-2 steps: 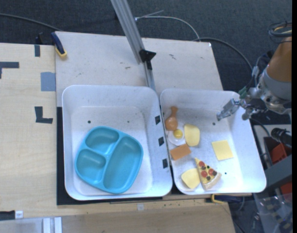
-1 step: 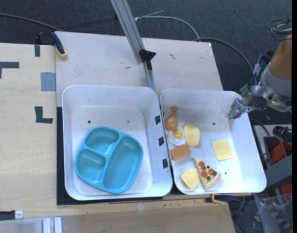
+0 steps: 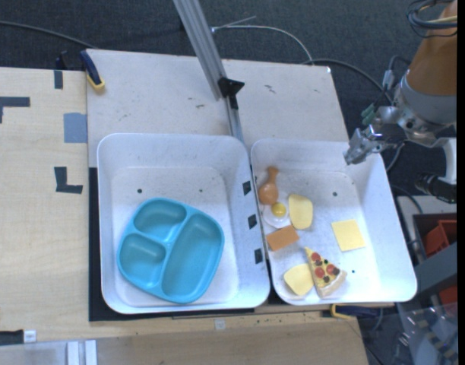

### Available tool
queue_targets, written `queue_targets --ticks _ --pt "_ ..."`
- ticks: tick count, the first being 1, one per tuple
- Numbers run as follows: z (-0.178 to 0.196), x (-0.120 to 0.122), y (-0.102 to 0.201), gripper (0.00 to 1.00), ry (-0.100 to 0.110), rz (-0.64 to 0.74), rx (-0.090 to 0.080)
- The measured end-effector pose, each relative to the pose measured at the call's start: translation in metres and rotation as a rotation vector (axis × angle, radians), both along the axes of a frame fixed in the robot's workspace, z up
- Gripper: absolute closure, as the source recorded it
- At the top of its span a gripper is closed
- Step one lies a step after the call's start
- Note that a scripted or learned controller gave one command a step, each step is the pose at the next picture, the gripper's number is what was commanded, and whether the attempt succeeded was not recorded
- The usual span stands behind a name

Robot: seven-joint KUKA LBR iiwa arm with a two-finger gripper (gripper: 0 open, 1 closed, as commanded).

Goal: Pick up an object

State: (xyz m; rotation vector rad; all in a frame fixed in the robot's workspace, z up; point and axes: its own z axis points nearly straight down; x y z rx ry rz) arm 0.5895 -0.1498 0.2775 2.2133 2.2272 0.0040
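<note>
Several food pieces (image 3: 302, 238) left of claw (image 3: 357, 150)

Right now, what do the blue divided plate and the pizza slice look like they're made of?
The blue divided plate looks like moulded plastic with a smooth, slightly glossy finish: uniform colour, rounded compartment ridges, soft highlights. The pizza slice looks like a toy, probably plastic or rubber: flat colours and neat red dots for toppings. The view leaves it open whether it is hard or soft.

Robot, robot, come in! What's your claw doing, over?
Gripper above right bin's top right rim, holding nothing. Toy food untouched in that bin. Nothing in the way.
</note>
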Motion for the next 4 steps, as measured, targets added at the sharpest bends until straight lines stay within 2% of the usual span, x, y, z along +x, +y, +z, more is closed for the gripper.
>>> queue_targets --ticks 1,2,3,4 --pt "-0.091 0.002 0.012 1.0 0.012 -0.005 0.0" --pt "-0.178 -0.004 0.037 1.0 0.001 -0.005 -0.002" --pt "-0.166 -0.004 0.038 1.0 0.001 -0.005 0.0" --pt "-0.184 -0.004 0.057 1.0 -0.01 -0.005 -0.003"
